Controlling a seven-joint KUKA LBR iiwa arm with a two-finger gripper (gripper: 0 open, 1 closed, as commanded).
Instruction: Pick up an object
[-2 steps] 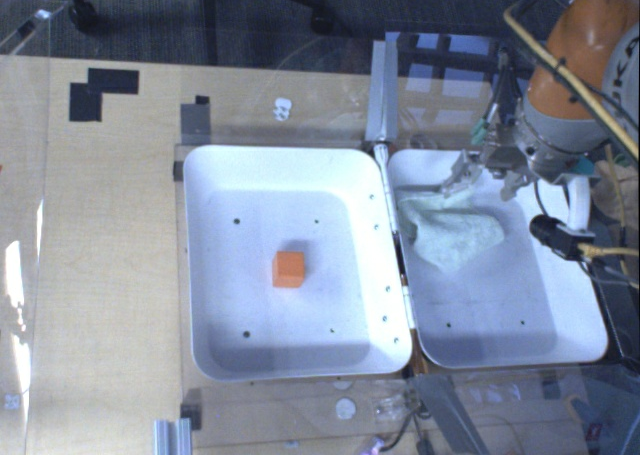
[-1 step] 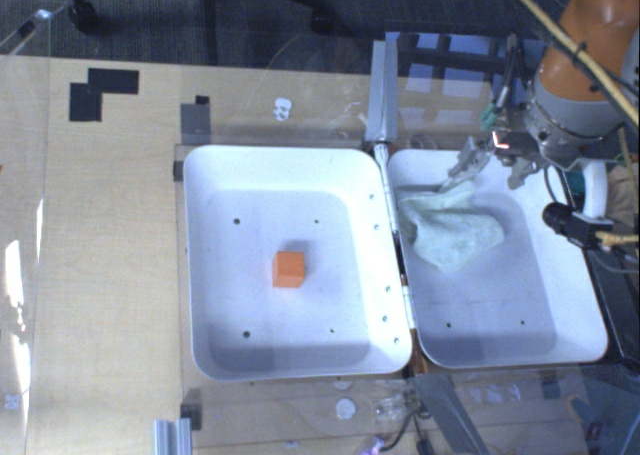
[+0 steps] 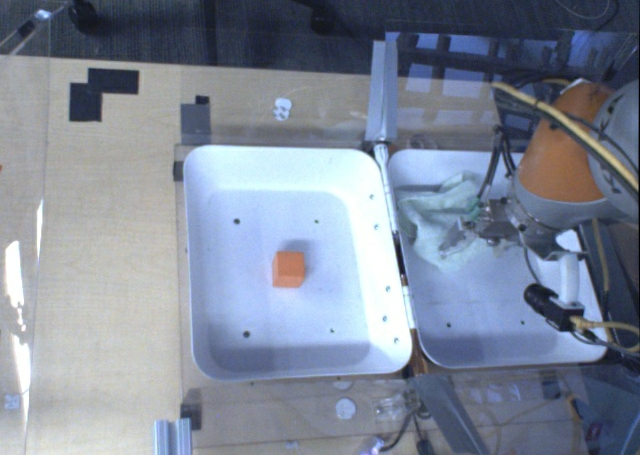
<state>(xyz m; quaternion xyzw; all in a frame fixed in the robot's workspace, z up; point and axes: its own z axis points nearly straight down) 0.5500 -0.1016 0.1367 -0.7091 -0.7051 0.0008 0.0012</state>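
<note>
Basically, in the camera view the gripper (image 3: 470,226) sat low over the crumpled pale cloth (image 3: 440,215) in the upper left of the right bin (image 3: 500,338), finger state impossible to tell, so a good grab probably meant pinching a raised fold, while the orange cube (image 3: 289,269) lay mid left bin (image 3: 215,243).

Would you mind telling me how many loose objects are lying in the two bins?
2: an orange cube in the left bin, and a crumpled pale cloth in the right bin. The arm may hide others.
</note>
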